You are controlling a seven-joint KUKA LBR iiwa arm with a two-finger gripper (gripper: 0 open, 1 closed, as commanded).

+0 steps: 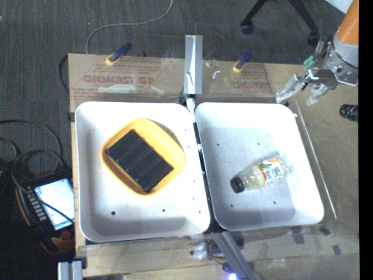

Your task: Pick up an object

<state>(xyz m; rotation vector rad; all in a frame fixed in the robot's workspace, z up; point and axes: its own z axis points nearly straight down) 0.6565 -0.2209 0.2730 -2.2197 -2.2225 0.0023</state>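
Pincer point(298, 90) sits off the upper-right corner of the right bin point(303, 156), outside its rim, fingers spread wide with nothing between them. Bottle point(260, 175) lies on its side in the right bin, dark cap toward the bin's left, orange label near the other end, well apart from the pincer. Left bin point(87, 214) holds a yellow dish point(169, 142) with a dark ribbed block point(140, 160) resting in it; both bins sit side by side on the surface point(344, 174).

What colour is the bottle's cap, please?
Black, on the bottle lying in the right bin, camera view.
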